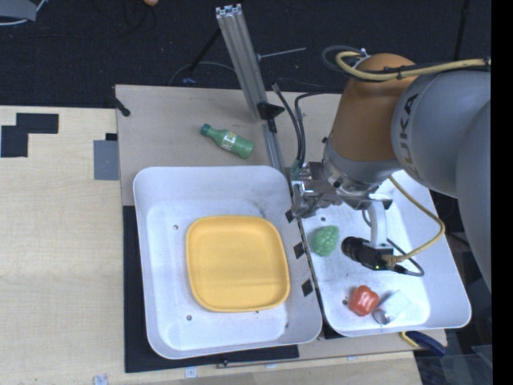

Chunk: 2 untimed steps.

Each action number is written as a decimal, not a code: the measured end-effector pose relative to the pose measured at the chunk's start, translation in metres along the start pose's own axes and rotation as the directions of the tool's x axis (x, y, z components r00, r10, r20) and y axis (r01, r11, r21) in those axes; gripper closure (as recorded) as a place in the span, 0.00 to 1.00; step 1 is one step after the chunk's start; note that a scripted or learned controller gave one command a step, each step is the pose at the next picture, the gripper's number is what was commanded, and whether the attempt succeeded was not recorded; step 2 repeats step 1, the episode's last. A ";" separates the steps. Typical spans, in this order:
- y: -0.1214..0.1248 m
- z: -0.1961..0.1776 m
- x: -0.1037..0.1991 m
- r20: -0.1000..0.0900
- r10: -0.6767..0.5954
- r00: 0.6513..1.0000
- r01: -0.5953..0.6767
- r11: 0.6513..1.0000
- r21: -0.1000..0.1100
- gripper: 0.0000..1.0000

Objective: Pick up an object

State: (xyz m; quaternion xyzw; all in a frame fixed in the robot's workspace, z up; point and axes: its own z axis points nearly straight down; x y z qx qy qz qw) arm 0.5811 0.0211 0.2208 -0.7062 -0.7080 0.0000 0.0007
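Observation:
In the right bin [437, 295] lie a crumpled green object [325, 240], a red object [362, 299] and a small grey-clear piece [383, 315] next to the red one. A square yellow plate [237, 262] lies flat in the left bin [156, 215]. My gripper [304, 201] hangs below the orange wrist band at the wall between the two bins. It is just up and left of the green object, and nothing shows in its grasp. The arm's bulk covers the right bin's back part.
A green bottle [227, 141] lies on the bench behind the left bin. A slanted aluminium bar [248, 70] rises from behind the bins' divide. A black part with a yellow cable [365, 252] hangs over the right bin, right of the green object.

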 end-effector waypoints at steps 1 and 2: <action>-0.002 0.006 0.049 0.000 0.000 1.000 0.000 1.000 0.001 1.00; -0.002 0.006 0.049 0.000 0.000 1.000 0.000 1.000 0.001 1.00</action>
